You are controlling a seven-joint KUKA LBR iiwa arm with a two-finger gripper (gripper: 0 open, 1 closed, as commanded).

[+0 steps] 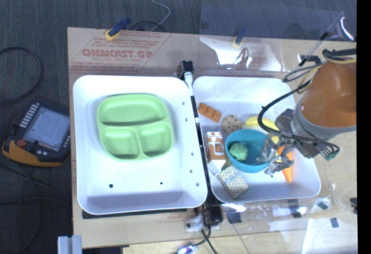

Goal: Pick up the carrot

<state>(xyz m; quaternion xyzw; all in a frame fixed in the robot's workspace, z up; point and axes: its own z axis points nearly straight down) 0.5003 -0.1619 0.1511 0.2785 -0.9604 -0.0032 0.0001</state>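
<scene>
Low in the right bin, pincer (282, 161) at tapered orange carrot (287, 170), grip state unclear, round blue bowl (248, 151) alongside.

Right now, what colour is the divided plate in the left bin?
Light green. The divided plate lies in the white left bin, clearest in the camera view.

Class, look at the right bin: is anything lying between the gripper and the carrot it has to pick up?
Nothing visible does. The gripper is right at the carrot, whose orange tip pokes out just below it near the right bin's front right corner. The blue bowl sits close on the left, beside rather than between them.
</scene>
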